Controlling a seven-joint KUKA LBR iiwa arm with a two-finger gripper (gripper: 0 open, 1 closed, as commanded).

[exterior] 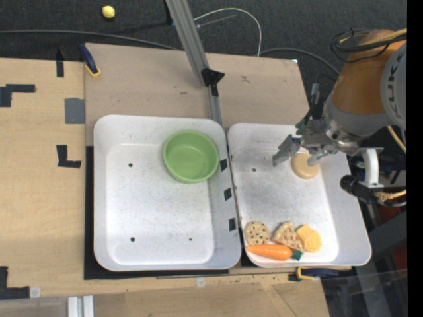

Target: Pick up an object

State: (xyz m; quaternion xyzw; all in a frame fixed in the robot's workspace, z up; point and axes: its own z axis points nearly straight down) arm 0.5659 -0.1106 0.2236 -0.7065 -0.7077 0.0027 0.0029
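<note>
A tan round object (305,168) lies in the right bin (264,183), near its far right side. My gripper (301,154) hangs directly over it, fingers spread open, one dark finger (285,150) pointing left of the object. The object sits just below the fingers, and I cannot tell whether they touch it. In the bin's front corner lie a brown lotus-like slice (256,232), an orange carrot (269,251), a tan cracker piece (287,233) and a yellow piece (308,238).
A green bowl (191,156) stands at the back of the left bin (119,197). A slanted metal pole (192,38) ends at the divider between the bins. A small yellow ball (108,11) lies on the dark floor beyond the bench.
</note>
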